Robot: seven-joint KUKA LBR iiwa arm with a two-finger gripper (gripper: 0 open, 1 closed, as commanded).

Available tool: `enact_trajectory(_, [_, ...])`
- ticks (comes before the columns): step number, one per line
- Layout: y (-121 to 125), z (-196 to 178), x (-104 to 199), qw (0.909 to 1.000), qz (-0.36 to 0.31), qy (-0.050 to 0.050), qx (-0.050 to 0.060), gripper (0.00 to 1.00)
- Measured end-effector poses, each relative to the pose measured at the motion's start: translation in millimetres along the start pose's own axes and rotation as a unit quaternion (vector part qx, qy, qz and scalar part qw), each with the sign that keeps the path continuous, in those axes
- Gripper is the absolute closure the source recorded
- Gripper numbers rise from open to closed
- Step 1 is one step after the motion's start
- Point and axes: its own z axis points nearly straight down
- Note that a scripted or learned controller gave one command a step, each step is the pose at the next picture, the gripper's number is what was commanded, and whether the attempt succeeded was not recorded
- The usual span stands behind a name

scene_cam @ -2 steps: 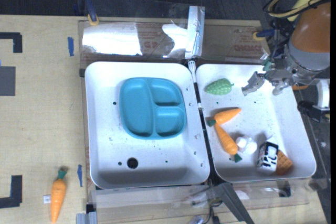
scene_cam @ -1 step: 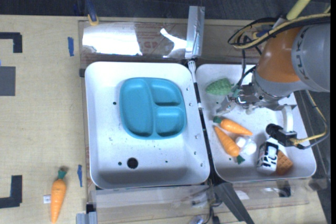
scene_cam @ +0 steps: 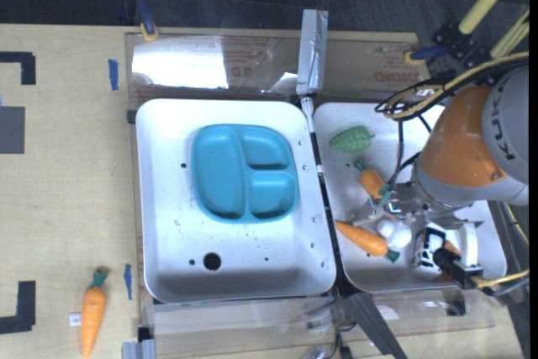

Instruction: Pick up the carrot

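Observation:
Two orange carrots lie in the right bin (scene_cam: 487,265). A small carrot (scene_cam: 371,180) sits near the bin's middle, slanting down toward the gripper. A longer carrot (scene_cam: 361,237) lies near the front left wall with its green top pointing right. A third carrot (scene_cam: 92,311) lies on the bench outside the bins, at the front left. My gripper (scene_cam: 392,206) hangs low in the right bin, just right of the small carrot's lower end and above the long carrot's green tip. The wrist hides its tips.
A green leafy toy (scene_cam: 351,139) lies at the back of the right bin. A white item (scene_cam: 392,232) rests beside the long carrot. The left bin (scene_cam: 160,181) holds a blue divided plate (scene_cam: 245,172) and a small black disc (scene_cam: 212,261).

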Motion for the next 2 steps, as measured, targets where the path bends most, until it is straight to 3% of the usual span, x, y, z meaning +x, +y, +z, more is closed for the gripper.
enact_trajectory(1, [66.7,0.6,2.7,0.9997,0.025,0.000,-0.001,0.00])
enact_trajectory(2, [21.3,-65.5,-17.3,0.9907,0.136,0.000,0.001,0.00])
